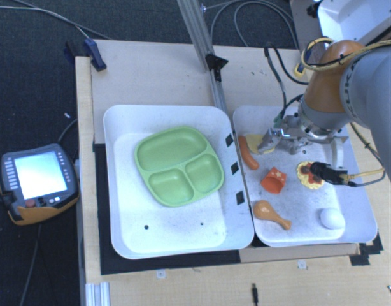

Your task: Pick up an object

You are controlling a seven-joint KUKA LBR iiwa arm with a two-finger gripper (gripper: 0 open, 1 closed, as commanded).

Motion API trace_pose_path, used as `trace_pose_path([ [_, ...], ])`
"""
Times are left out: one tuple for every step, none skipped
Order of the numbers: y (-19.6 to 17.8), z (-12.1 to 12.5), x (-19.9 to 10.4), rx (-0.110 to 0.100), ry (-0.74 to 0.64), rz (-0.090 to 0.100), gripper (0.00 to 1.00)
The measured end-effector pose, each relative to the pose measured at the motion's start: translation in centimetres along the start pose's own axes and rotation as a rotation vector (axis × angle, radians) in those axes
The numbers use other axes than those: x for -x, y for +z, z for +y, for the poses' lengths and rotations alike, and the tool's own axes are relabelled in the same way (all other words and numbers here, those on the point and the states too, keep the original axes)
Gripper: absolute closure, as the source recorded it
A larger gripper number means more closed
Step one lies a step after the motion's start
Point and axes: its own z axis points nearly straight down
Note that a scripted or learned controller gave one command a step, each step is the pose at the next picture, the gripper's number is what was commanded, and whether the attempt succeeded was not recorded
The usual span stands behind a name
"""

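Toys lie scattered below my gripper (286, 140), which hangs low over the far end of the right bin (355, 228). Whether I am clenched or released, I cannot tell from this slant; nothing shows itself caught in my grasp, so I count the pick as not yet made.

Closest to me, just off toward the left bin (119, 171), lies the orange sausage (248, 153), lengthwise along the bin wall. Just beneath me and nearer the bench front sits the red block (273, 180). Beyond that, nearer the front, lies the drumstick (270, 213), with the white egg (332, 218) well off on the arm's side. A yellow-and-red toy (308, 174) rests beside a black cable end.

Judging by my position, the sausage looks the likeliest target; its closeness to the wall could make it awkward. The green divided plate (177, 166) in the left bin is well apart from me.
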Motion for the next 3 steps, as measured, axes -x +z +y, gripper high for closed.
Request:
trace_pose_path([
  [-1.4,0.1,0.0,0.005,-0.001,-0.002,1.0],
  [-6.3,-0.2,0.8,0.006,0.0,-0.003,1.0],
  [-10.7,-0.1,0.6,0.007,-0.002,-0.003,1.0],
])
